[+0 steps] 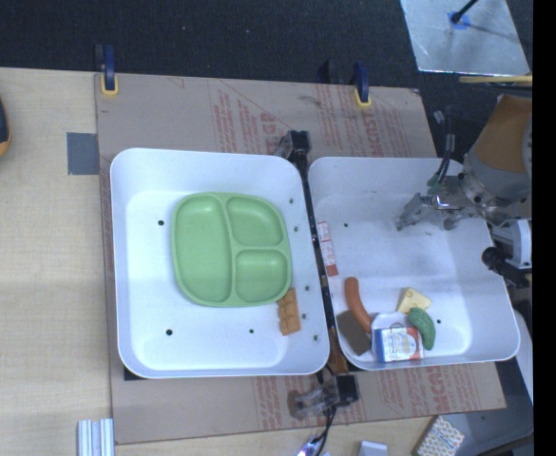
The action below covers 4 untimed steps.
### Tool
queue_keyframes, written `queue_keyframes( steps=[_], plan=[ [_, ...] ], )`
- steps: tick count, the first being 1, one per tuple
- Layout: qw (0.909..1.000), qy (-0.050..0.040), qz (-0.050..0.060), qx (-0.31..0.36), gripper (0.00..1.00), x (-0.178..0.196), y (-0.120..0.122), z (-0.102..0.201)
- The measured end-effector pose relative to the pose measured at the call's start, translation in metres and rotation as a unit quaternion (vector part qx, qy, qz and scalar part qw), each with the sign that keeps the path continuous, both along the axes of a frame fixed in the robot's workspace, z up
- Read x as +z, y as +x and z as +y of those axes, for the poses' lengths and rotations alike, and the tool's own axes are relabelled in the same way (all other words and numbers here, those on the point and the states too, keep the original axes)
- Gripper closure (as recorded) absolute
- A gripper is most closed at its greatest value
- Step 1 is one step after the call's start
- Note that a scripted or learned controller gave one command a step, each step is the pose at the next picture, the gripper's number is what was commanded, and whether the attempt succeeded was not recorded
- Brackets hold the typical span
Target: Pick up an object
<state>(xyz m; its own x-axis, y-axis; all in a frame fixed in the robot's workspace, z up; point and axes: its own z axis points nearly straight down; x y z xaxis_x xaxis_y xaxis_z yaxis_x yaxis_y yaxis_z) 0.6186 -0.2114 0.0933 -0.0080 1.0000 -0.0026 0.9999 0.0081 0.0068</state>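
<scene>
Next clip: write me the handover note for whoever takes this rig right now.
Gripper: low over the right bin, upper part, nothing seen between its fingers.
Right bin, near corner: hot dog, small carton, green piece, yellow piece.
Left bin: green divided plate, small orange piece.
Done: no pick yet.
Left: grasp and lift one object.

A green divided plate [231, 249] lies mid left bin [130, 255]. The pincer [418, 213] hangs over the right bin [487, 335]. Small items crowd that bin's near edge.
</scene>
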Motion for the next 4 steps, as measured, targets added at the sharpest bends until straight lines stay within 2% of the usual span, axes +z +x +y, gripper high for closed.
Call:
queue_keyframes(
  steps=[1, 2, 3, 4],
  plan=[
    [1.0, 0.0026, 0.007, -0.002, 0.0, 0.066, -0.078, 0.049],
    [0.9999, 0.0033, 0.01, -0.003, 0.0, -0.005, -0.141, 0.047],
    [1.0, 0.0016, 0.006, 0.0, 1.0, 0.01, -0.136, 0.046],
    [1.0, 0.0009, 0.001, 0.001, 1.0, 0.053, -0.06, 0.096]
  ],
)
